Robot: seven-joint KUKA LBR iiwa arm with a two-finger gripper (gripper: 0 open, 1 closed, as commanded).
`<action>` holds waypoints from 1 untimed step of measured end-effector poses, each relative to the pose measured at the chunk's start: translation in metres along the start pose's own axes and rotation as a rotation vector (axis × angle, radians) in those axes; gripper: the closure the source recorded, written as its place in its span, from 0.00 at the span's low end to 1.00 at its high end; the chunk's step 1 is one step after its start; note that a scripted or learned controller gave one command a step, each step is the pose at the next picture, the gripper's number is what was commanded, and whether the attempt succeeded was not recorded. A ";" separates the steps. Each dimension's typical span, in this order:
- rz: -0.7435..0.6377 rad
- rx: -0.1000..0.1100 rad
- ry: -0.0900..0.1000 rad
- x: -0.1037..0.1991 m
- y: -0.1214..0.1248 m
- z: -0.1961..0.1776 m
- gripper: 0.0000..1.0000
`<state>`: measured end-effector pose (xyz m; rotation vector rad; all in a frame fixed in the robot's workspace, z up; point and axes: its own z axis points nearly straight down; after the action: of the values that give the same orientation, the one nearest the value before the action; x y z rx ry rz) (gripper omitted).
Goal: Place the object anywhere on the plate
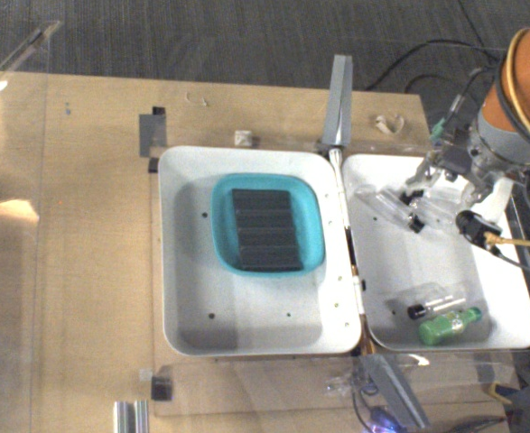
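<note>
Tabletop (84,269): left bin (183,323) holds the blue plate (311,233); the gripper (415,207) hangs over the right bin's (508,332) upper part, finger state unreadable. Green object (447,325) lies near the front wall, well apart. Risk: the descent misses it, or the fingers jam against that wall.

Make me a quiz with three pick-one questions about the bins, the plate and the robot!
1. Where is the green bottle?
A. on the plate
B. in the right bin's near corner
C. on the floor

2. What colour is the plate?
A. red
B. yellow
C. turquoise

3. What lies on the plate?
A. a dark ribbed block
B. the green bottle
C. a spoon

Answers:
1 B, since it lies low in the right bin, beside a small clear tube.
2 C, the rim in the left bin is blue-green.
3 A, the dark ribbed block covers its middle, while the pincer hovers over the right bin.
</note>
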<state>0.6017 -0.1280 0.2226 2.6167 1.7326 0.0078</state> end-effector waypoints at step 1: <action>0.269 -0.001 -0.002 -0.040 -0.009 -0.106 0.00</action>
<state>0.5774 -0.1617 0.3287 2.8239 1.3661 0.0075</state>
